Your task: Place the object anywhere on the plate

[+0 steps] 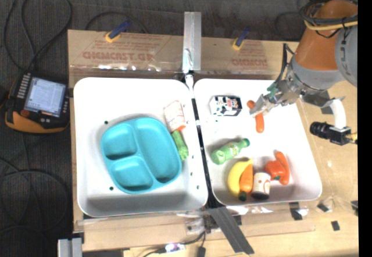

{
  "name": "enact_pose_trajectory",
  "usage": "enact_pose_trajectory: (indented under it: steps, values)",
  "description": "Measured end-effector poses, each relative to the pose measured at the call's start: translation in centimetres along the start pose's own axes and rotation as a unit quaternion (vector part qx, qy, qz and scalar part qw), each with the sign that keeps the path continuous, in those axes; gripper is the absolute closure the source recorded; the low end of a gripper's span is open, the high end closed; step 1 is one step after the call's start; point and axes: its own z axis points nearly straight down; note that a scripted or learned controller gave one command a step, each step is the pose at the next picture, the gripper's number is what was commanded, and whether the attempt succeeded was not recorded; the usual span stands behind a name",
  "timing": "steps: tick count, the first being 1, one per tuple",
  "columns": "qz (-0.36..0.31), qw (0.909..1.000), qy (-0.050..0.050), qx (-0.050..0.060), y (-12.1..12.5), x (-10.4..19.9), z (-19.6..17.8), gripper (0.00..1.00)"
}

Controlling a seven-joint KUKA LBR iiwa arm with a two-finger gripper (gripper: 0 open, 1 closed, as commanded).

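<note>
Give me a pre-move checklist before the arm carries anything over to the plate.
1. Object in grasp: cannot tell. A small orange piece hangs right below the end effector, but the contact is not clear.
2. Plate position: ok. The blue plate lies flat in the left bin.
3. Plate free to receive: ok. Its compartments are bare; a green bottle and a carton lean at its right rim.
4. Path leftward: cannot tell. The wall between the bins must be cleared; height is unreadable.
5. Neighbours below: ok. The milk carton and the other green bottle lie apart from the end effector.
</note>
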Motion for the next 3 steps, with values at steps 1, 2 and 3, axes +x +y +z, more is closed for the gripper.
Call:
enact_pose_trajectory:
  steps: [1, 2, 3]
  values:
    - [-0.107, 0.9943, 0.001, 0.0, 0.7, 6.1, 2.4, 1.0]
    - [-0.22, 0.9755, 0.001, 0.0, 2.2, 14.0, 2.4, 1.0]
    - [-0.231, 0.9729, 0.001, 0.001, 0.5, 22.1, 2.4, 1.0]
